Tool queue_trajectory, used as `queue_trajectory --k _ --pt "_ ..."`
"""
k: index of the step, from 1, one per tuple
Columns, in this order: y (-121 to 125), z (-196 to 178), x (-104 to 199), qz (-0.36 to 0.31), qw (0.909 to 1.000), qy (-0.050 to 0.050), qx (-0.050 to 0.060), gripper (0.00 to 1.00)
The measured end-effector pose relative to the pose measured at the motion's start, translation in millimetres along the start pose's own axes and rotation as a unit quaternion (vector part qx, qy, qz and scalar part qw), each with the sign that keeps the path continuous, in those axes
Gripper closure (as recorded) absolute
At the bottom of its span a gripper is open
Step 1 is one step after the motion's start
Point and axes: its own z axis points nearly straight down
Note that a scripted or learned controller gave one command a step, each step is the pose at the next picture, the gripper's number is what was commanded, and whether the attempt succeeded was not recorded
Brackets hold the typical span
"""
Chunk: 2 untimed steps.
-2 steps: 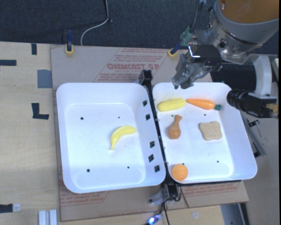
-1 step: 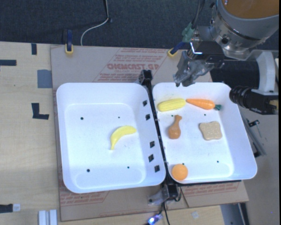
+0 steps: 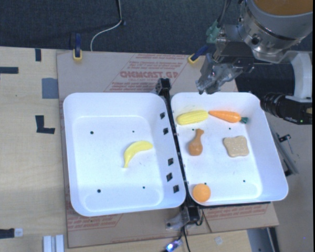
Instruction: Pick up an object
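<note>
My gripper (image 3: pixel 208 85) hangs over the back rim of the right bin (image 3: pixel 270 156), above and just behind the corn cob (image 3: pixel 191 117), with nothing seen between its fingers. In that bin also lie a carrot (image 3: pixel 226 116), a chicken drumstick (image 3: pixel 196 142), a slice of bread (image 3: pixel 235 146) and an orange (image 3: pixel 201 192). A yellow banana (image 3: pixel 135 151) lies alone in the left bin (image 3: pixel 73 156).
The two bins meet at a black-clipped divider (image 3: pixel 170 140). They rest on a cardboard sheet (image 3: pixel 142 70) held by yellow clamps. A black camera body (image 3: pixel 286 107) sticks in at the right, close to the right bin's rim.
</note>
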Motion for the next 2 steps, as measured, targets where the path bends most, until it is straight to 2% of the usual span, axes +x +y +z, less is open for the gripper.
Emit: queue_trajectory --k 1,2 --pt "28.3 3.7 73.7 0.000 1.0000 0.001 -0.002 1.00" --pt "27.7 -7.4 70.4 0.002 1.0000 0.001 -0.002 1.00"
